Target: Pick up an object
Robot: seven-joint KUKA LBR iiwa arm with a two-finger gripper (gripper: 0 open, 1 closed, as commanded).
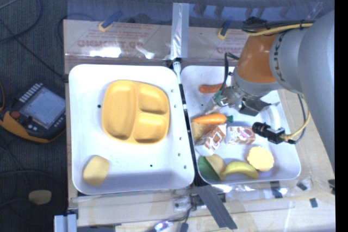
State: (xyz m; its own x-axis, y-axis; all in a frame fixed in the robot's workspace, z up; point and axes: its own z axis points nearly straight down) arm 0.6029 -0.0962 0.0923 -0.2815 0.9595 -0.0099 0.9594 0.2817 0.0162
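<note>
The right white bin [291,163] holds several toy foods: an orange sausage [210,88] at the back, a carrot [210,119] in the middle, two wrapped packets [226,136], a banana [240,169], a round yellow piece [260,159] and a green and yellow piece [211,164] at the front. The gripper [227,98] hangs low in that bin, between the sausage and the carrot, under the arm's orange band [261,65]. Nothing shows between it and the foods that I can call a hold.
The left white bin [81,117] carries a yellow divided tray [135,110] and a pale yellow lump [96,169] at its front left corner. A pendant [37,111] lies on the floor to the left. Cables [296,127] trail from the wrist over the right bin.
</note>
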